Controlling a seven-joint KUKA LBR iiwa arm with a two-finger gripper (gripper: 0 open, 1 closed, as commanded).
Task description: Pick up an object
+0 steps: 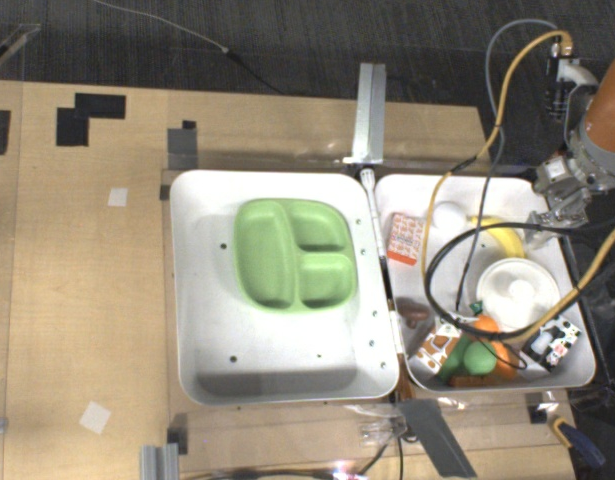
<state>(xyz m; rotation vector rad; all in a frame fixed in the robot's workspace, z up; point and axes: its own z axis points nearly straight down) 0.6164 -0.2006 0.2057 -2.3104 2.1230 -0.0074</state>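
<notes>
The right bin holds several small objects: a red-and-white packet, a yellow banana, a white bowl, a green round item, an orange piece, a brown-and-white carton and a black-and-white box. My gripper hangs over the far right edge of this bin, just right of the banana and above the bowl. Nothing shows between its tips, and the wrist with its orange band rises behind it.
A green divided plate lies in the left bin. Black and yellow cables loop over the right bin's objects. A metal post stands behind the wall between the bins. Bare wooden bench spreads to the left.
</notes>
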